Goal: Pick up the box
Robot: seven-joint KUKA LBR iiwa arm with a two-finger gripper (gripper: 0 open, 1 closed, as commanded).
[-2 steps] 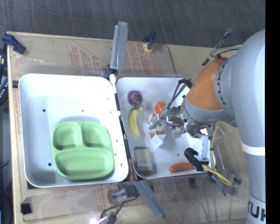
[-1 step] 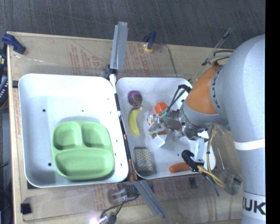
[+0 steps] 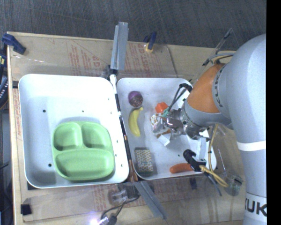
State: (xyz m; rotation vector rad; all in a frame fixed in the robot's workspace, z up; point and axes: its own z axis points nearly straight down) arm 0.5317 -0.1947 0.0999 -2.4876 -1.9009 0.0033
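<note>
Bins: 2; banana: 1

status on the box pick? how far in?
Done: the arm has reached into the right bin, and the gripper is down among the items beside the banana. In hand: it sits over a small crumpled item; a grasp can't be confirmed. Left: the box lies flat near the bin's front edge, apart from the gripper, not lifted.

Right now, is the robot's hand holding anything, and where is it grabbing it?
Cannot be told. The gripper is down among small things in the right bin, its grip hidden.
</note>
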